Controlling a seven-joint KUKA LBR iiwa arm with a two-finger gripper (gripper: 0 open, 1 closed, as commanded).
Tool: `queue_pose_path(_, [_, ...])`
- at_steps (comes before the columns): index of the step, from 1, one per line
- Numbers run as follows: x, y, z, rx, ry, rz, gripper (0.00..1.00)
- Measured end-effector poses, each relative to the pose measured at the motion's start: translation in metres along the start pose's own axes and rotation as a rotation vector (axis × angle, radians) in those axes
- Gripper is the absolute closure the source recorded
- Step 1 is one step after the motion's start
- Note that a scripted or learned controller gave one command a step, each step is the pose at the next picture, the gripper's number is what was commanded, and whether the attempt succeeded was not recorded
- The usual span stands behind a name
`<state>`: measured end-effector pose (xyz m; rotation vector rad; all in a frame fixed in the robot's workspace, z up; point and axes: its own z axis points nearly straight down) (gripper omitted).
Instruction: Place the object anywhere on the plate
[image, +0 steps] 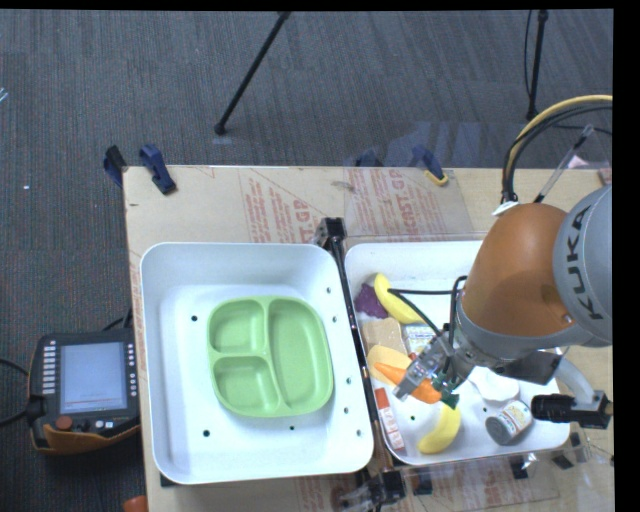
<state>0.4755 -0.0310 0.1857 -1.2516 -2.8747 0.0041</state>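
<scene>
Down in the right bin, the claw sits right over the orange carrot, long axis running left-right; can't tell whether it grips. Just beyond lies a banana. Leftward, well apart, the green plate waits in its bin.

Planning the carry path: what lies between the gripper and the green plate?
In the camera view, between the gripper and the green plate lie the right bin's left wall, the left bin's right wall and bare white bin floor.
</scene>
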Motion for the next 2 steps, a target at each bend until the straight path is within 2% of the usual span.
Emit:
queue_pose_path(1, [0.0277, 0.0896, -0.0526, -0.010, -0.005, -0.047, 1.00])
queue_pose_path(2, [0.0267, 0.0869, -0.0506, -0.004, -0.004, -0.044, 0.00])
